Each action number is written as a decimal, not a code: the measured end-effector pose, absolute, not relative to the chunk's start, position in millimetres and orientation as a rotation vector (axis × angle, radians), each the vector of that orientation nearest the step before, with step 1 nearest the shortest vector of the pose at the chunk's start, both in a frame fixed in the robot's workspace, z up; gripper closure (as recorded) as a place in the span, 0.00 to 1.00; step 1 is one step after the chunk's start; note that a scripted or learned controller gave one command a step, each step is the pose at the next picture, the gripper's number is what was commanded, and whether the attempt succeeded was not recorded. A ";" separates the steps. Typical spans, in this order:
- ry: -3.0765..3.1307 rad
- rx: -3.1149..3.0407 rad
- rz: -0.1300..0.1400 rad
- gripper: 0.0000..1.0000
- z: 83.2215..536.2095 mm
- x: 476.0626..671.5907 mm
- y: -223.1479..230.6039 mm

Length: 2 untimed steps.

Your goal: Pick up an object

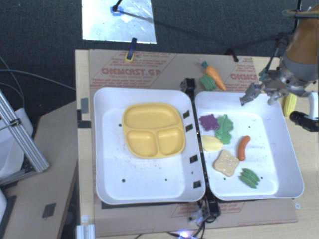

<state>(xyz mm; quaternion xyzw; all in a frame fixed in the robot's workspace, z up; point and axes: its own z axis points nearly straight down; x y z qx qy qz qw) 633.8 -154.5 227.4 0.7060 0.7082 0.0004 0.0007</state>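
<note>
The gripper (259,94) is seen above the far right corner of the right bin (286,138), its two fingers spread apart with nothing between them. The nearest finger (247,94) hangs over the bin's far rim.

Within the right bin, toy foods are gathered toward the left wall and the near half: purple grapes (209,122) touching a green leafy piece (225,128), a yellow lemon-like piece (212,144) just beside the left wall, a red sausage (242,148), a slice of toast (226,163) and a green pea pod (248,178) near the front rim. The far right part of this bin's floor is left bare.

A toy carrot (215,76) is lying outside, on the board just beyond the bin's far rim.

In the left bin (107,158), a yellow divided plate (153,130) is set near the middle, with bare floor left around it on all sides.
</note>
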 end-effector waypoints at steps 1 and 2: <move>2.226 2.211 0.005 1.00 239.0 634.9 -154.3; 2.223 2.224 -0.002 1.00 247.0 557.3 -140.1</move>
